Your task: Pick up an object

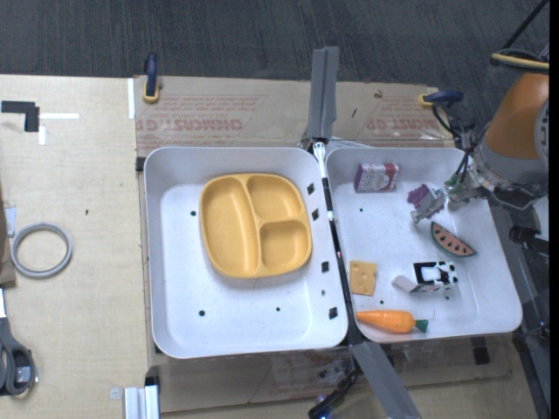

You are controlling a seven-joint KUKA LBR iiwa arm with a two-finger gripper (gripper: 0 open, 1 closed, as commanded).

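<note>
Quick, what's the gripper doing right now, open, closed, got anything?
Gripper: low in the right bin, at a small purple object; whether it is open, closed or holding that object cannot be told.

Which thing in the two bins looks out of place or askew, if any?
The toy carrot lies at the near edge of the right bin, seemingly up on its rim rather than flat on the floor. The yellow divided plate sits slightly turned in the left bin. Nothing looks spilled or broken.
</note>
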